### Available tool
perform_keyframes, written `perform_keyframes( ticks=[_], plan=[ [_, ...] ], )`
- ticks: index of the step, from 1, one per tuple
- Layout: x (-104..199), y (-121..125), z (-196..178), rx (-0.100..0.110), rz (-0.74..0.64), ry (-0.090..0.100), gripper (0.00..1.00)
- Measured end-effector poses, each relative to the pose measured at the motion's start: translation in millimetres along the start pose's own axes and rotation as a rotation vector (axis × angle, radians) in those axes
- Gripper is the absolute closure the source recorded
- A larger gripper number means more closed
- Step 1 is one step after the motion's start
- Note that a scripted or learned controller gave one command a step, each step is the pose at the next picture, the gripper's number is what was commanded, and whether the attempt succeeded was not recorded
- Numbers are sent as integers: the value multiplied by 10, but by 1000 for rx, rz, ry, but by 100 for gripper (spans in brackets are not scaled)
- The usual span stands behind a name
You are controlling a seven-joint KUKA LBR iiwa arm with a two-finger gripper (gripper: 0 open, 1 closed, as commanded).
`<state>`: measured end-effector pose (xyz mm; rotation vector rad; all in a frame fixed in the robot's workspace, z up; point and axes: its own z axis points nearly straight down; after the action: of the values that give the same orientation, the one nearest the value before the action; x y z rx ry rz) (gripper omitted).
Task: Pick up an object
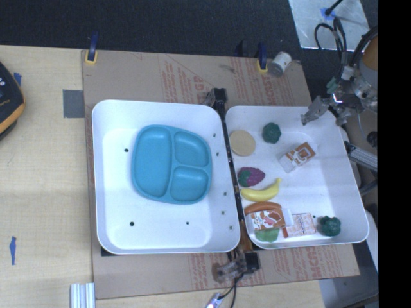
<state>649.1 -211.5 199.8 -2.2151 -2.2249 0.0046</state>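
Wooden counter (45, 191) carries a sheet of brown cardboard (160, 76), clipped at its far edge, and on the cardboard sit two shallow white bins side by side. Left bin (115, 236) is the bigger-looking one and holds a light blue divided tray (171, 163), lying flat near its middle with three compartments showing. Right bin (350, 185) holds the small things. Longest of these is a yellow banana (262, 190), lying across the near-middle of the bin; just below it is an orange, sausage-like piece (260, 206), touching or almost touching a red and white packet (266, 221) with something green at its lower edge. Beside that packet, toward the bin's right corner, lies a smaller red and white carton (302, 224), and next to it a dark green lump (330, 226). Further up, a brown and white carton (297, 156) lies tilted near the bin's centre. A tan round disc (243, 142) rests near the bin's left wall, with a purple, grape-like piece (251, 176) between it and the banana. A dark green ball (271, 132) sits near the far wall.

At the bin's far right corner, the arm's claw (314, 113) hangs over the rim, well apart from every object; whether it is apart or together I cannot tell
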Motion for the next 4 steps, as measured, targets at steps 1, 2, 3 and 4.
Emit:
perform_keyframes(
  ticks=[1,2,3,4],
  plan=[
    [1104,78,371,1,-1,1,0],
    [1093,80,264,2,-4,0,100],
    [1093,79,265,2,-5,0,0],
    [1089,82,160,3,-8,-1,100]
  ],
)
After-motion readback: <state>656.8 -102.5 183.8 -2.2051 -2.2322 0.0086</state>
